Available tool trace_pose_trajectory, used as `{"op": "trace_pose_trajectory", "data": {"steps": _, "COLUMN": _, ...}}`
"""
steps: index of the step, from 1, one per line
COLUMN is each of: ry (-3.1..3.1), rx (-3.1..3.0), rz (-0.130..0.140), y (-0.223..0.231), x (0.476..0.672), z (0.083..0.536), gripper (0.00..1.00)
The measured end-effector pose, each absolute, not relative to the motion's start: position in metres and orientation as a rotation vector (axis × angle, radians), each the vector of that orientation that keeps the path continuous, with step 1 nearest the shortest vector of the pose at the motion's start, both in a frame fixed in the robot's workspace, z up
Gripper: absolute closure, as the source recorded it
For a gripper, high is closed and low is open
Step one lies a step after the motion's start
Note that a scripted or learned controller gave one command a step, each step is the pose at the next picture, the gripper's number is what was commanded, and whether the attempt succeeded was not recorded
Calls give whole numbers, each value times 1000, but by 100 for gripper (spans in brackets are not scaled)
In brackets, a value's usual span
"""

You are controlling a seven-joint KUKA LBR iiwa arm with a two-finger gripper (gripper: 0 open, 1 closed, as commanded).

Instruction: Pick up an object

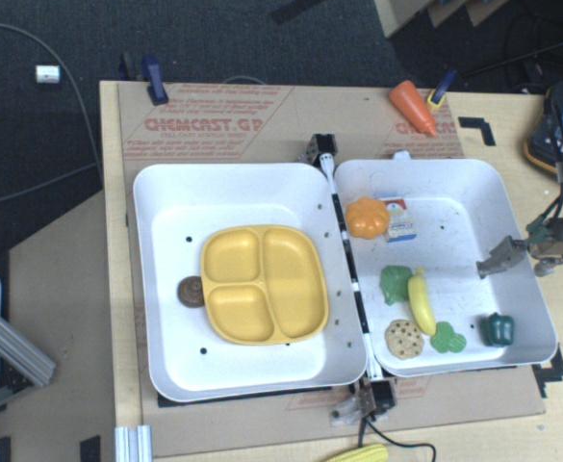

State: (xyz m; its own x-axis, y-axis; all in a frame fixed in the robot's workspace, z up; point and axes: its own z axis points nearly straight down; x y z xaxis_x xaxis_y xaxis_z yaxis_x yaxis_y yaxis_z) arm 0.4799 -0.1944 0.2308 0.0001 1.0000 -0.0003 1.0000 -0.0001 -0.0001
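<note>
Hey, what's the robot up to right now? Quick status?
Gripper over the right bin's right edge, holding nothing. Banana, cookie, orange lie untouched in that bin. Nothing blocking them.

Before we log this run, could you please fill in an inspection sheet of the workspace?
Surface: left bin and right bin side by side on bench.
Job's things: yellow tray, brown disc in left bin; orange, banana, cookie, green pepper in right bin.
Clutter: orange carrot on bench.
Grippers: gripper over right bin's right side, nothing seen between fingers.
Cables: cable on floor.
Surroundings: dark carpet.
</note>
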Motion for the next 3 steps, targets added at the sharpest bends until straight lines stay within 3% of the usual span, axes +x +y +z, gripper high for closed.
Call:
{"op": "trace_pose_trajectory", "data": {"steps": 1, "ry": 2223, "rx": 2221, "rz": 0, "y": -127, "x": 519, "z": 92, "gripper": 0}}
{"op": "trace_pose_trajectory", "data": {"steps": 2, "ry": 2219, "rx": 2220, "rz": 4, "y": -99, "x": 499, "z": 86, "gripper": 0}}
{"op": "trace_pose_trajectory", "data": {"steps": 3, "ry": 2219, "rx": 2220, "rz": 6, "y": -98, "x": 499, "z": 96, "gripper": 100}}
